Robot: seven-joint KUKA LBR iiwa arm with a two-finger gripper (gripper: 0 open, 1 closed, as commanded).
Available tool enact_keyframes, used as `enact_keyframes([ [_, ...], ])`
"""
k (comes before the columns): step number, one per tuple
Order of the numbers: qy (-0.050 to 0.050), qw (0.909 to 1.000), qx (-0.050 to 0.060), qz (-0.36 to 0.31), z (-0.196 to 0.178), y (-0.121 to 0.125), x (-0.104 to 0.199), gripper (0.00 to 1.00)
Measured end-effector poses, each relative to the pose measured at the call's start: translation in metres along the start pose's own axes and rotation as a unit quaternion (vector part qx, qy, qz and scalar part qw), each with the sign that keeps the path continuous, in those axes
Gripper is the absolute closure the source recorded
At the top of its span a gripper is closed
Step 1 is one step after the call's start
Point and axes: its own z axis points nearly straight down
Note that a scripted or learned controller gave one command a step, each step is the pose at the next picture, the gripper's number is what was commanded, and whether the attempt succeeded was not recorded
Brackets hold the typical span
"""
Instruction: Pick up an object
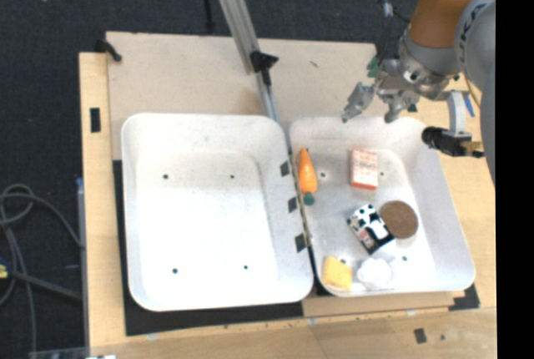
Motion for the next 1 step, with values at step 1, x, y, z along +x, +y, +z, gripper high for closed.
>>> enact_keyframes([
  [1,0.0,1.0,0.001,0.003,0.061,-0.0068,-0.0041,0.0],
])
